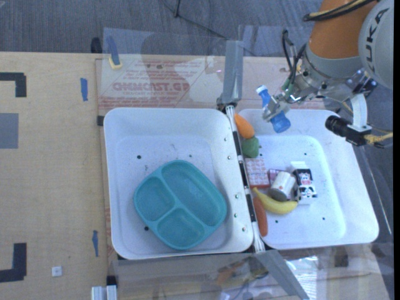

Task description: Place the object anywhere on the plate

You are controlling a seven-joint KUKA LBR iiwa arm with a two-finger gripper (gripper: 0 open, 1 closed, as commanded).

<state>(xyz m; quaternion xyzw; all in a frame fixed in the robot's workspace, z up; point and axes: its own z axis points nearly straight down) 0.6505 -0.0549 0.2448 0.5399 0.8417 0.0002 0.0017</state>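
Blue bottle [275, 113], a small spray-type piece with a pale nozzle end, is seen caught between the fingers of the gripper [279, 108], lifted clear above the back corner of the right bin [350, 230] and tilted, nozzle toward the divider between the bins. It is held high so that the raised rims can be cleared on the way over to the teal plate [180, 204], which is judged to be the reason for the lift. The claw is closed down on the bottle and nothing else is gripped by it.

The plate is laid flat in the left bin [125, 136], well apart from the bottle, with its three compartments facing up; any of them would serve, since the task allows placement anywhere on it. The other items are left beside the divider on the side away from the plate: an orange piece [244, 127], a green piece [250, 146], a banana [275, 204], a small white cup [282, 184] and a black-and-white carton [304, 184].

The arm [350, 24] is reached in from beyond the right bin, far from the plate, with its orange band uppermost and the wrist angled down and toward the plate. A crossing over the divider is judged to be the step in hand
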